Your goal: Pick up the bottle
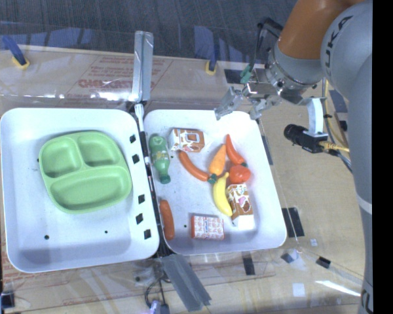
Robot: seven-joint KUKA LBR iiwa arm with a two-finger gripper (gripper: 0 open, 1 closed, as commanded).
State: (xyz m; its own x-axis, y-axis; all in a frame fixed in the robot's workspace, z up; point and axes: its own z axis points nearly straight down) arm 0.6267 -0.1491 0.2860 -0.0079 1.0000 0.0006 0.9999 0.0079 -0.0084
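Observation:
The green bottle (160,157) lies on its side along the left wall of the right bin (265,175), cap end toward the front. My gripper (240,107) hangs over the bin's back rim, well to the right of and behind the bottle. Its two fingers (223,106) are spread apart, open, with nothing between them.
The right bin also holds a small carton (187,139), a sausage (193,166), a carrot (217,159), a chili (232,149), a tomato (239,174), a banana (221,196), more cartons (241,201) and another sausage (167,218). A green divided plate (85,170) sits in the left bin (26,241).

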